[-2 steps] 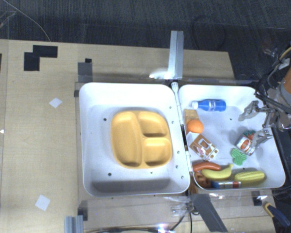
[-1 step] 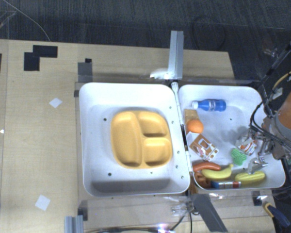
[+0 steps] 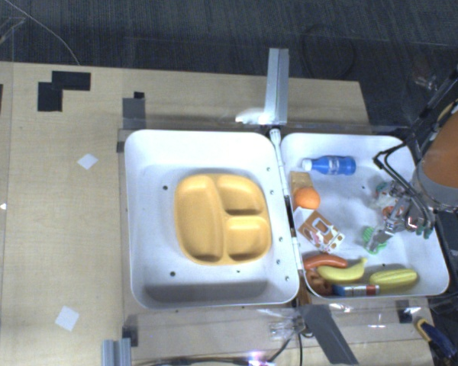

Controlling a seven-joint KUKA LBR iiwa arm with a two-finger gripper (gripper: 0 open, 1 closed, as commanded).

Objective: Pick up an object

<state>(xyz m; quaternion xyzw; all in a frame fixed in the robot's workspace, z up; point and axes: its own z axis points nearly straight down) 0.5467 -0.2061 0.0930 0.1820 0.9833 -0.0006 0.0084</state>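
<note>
Objects for picking are sitting in the right bin (image 3: 441,274), a shallow white plastic tray w/ rounded corners. Lying in it: a blue bottle (image 3: 330,165) on its side near the far wall, an orange ball (image 3: 308,198) by the left wall, a brown-and-white patterned packet (image 3: 320,232) below that, and along the near wall a red-orange piece (image 3: 325,261), a banana (image 3: 342,271), a yellow-green oblong thing (image 3: 394,278) and a small red-blue item (image 3: 356,289). My fingers (image 3: 382,235) are hanging low over the right-middle of this bin, just above a small green thing (image 3: 376,239); can't tell whether they're apart or closed, or gripping anything, too cluttered w/ wires. The left bin (image 3: 149,227) is carrying a smooth yellow divided tray (image 3: 220,218), three compartments, sitting approx. centre. Both bins are resting side by side on a pale wood table (image 3: 53,242) w/ black tape patches; dark carpet is running behind it.
</note>
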